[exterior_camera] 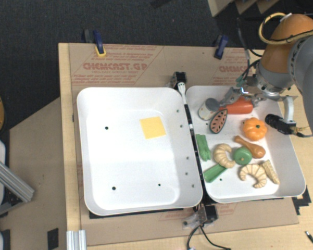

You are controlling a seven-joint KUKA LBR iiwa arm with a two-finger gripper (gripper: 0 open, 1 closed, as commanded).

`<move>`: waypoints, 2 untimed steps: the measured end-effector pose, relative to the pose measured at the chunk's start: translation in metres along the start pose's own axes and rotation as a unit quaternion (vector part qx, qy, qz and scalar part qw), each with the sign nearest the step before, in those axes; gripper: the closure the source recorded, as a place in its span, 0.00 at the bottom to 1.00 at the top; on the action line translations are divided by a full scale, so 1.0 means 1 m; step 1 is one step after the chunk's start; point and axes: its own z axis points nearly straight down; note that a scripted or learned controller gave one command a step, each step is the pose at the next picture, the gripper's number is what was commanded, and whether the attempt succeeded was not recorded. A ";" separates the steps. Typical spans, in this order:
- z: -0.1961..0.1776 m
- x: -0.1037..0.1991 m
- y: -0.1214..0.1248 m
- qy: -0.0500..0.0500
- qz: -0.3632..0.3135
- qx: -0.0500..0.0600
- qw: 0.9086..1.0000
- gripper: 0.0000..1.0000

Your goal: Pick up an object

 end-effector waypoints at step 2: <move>-0.195 -0.038 0.000 0.002 0.000 0.000 1.000 0.00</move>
